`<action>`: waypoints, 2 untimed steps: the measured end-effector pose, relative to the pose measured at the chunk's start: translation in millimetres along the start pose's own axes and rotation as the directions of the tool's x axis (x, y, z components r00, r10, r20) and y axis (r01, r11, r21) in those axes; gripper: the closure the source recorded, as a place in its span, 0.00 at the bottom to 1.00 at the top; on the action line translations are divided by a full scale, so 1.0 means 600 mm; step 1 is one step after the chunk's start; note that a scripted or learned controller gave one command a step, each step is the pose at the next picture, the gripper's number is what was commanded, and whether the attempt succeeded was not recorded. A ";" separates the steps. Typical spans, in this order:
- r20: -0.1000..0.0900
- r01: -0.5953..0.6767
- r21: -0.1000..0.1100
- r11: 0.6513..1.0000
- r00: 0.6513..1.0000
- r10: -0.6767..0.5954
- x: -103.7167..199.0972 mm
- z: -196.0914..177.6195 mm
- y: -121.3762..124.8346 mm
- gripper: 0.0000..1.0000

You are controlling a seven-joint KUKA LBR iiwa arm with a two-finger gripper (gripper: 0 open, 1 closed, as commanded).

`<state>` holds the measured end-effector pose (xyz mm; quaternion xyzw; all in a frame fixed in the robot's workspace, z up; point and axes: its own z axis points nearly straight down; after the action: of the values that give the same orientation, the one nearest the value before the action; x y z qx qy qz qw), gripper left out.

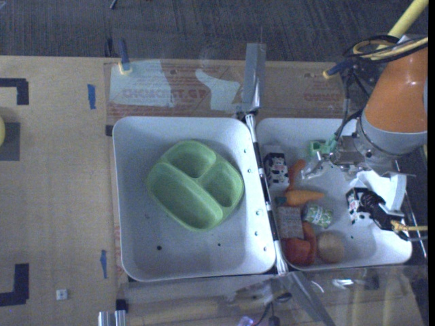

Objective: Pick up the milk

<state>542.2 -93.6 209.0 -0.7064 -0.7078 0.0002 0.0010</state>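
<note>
The milk carton [275,170] sits against the left wall of the right bin [380,250], toward its far end. The end effector [314,167] hovers near its right side, apart from it; whether it is clenched or released cannot be told. A carrot [304,197] lies just on the near side of both.

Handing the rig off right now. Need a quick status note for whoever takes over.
Gripper: over the right bin, between the milk and the bin's middle, just above the carrot. The milk is not in it.
Milk: in the right bin, against its left wall, apart from the gripper.
Also in the right bin: potato near the front. The left bin holds the green plate.
Done: nothing lifted yet.
Left: move the gripper onto the milk, grasp it, lift.
</note>
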 end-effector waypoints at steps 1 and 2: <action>0.002 -0.224 -0.004 0.975 0.975 0.224 -0.158 -0.008 -0.007 0.00; -0.010 -0.160 0.005 0.987 0.987 0.160 -0.195 0.178 -0.026 0.00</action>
<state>526.9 -210.3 102.1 -0.7610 -0.6488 -0.0017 0.0061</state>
